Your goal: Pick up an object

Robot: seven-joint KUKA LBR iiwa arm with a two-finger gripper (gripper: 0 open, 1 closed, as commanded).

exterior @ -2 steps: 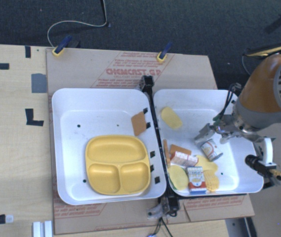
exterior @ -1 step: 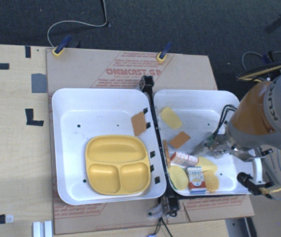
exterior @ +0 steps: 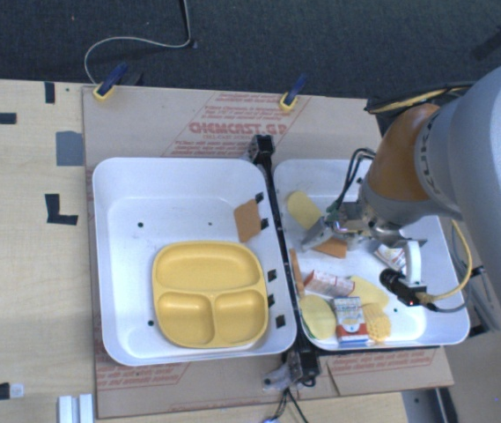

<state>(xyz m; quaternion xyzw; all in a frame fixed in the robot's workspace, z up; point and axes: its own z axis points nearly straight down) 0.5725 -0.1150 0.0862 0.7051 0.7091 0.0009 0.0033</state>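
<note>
Where two bins [exterior: 109, 236] sit, one yellow tray [exterior: 210, 292] lies.

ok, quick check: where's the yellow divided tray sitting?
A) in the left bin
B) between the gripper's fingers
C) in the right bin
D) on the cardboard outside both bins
A: the yellow divided tray lies flat on the floor of the left bin, while the gripper is over the right bin, among the small items there.

- Setting — a robotics lab bench: cardboard sheet [exterior: 232, 126] clamped under two white bins [exterior: 118, 236].
- Grey-and-orange industrial arm [exterior: 444, 166], loose cables [exterior: 144, 47] — test-rig fixtures.
</note>
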